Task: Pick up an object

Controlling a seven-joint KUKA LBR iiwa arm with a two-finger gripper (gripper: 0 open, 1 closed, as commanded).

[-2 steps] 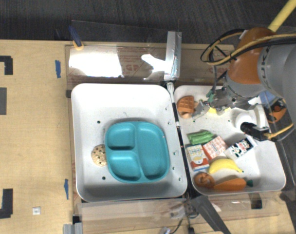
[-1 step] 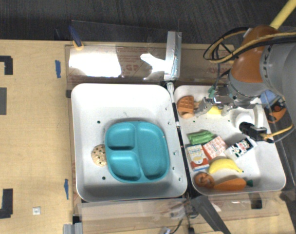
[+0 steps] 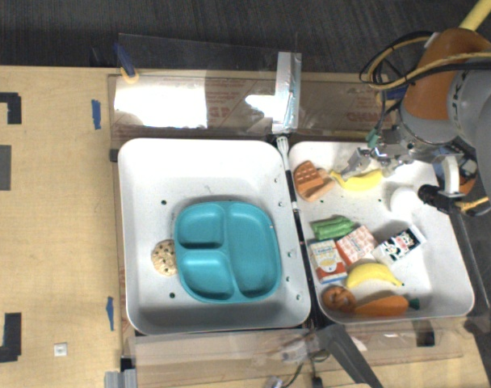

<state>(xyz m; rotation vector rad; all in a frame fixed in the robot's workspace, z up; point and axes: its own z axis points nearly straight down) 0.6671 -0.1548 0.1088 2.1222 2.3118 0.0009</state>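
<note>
Plywood bench [image 3: 52, 217], two white bins. Upper right of frame: gripper [image 3: 373, 157] low over pale yellow lemon-like toy [image 3: 362, 182] in right-hand white bin [image 3: 447, 297]; its state cannot be told. Risk, judged: rounded toy slipping sideways toward adjacent brown waffle-shaped toy [image 3: 312, 181].

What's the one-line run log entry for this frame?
phase: reach | hand: over right white bin, far end, at yellow toy banana | grasp: unconfirmed | left white bin: teal divided plate, round cookie
</note>
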